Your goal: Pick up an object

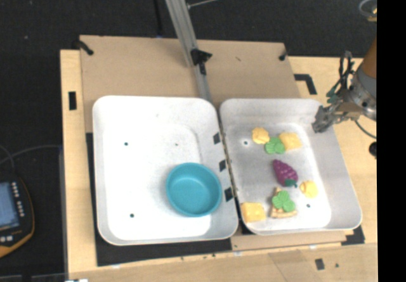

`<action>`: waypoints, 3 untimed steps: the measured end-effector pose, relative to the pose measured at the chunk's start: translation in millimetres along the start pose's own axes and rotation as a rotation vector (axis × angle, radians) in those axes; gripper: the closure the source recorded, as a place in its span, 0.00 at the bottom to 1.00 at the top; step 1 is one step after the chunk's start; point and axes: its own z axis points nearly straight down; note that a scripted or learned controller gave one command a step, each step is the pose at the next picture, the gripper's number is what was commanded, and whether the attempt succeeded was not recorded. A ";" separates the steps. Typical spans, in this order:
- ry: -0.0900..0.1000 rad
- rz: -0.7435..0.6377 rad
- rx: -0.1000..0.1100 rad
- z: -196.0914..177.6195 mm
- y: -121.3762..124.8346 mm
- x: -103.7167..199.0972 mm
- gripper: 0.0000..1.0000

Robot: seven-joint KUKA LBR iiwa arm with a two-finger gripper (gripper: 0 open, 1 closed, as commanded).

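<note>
Pincer: the pincer (321, 121) hangs at the far right corner of the right bin, just above its rim. It is small and dark here, so whether it is open or closed cannot be told, and nothing can be seen in its grip.
Arm: the grey arm (363, 87) enters from the right edge of the desk.
Desk: a light wooden desk (76, 147) carries 2 shallow white bins side by side, touching along their inner edges.
Left bin: the left bin (139, 128) holds 1 round blue bowl (193, 189), upright, near its front right corner.
Right bin: the right bin (336, 179) holds several small toy foods, none touching the pincer.
Far group: a yellow piece (260, 135), a green leafy piece (275, 146) and a second yellow piece (291, 141) lie close together in the far half, the green one between the 2 yellow ones.
Centre: a purple grape bunch (285, 172) lies near the middle.
Front group: a small yellow piece (308, 188) lies toward the right edge, a green-topped tan piece (283, 203) sits near the front edge, and a yellow block (253, 211) lies at the front left corner.
</note>
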 end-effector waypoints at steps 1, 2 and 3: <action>0.001 0.002 0.003 3.2 8.2 57.4 1.00; 0.002 -0.002 0.004 7.6 19.8 113.0 1.00; 0.003 -0.003 0.001 -4.8 19.3 161.9 1.00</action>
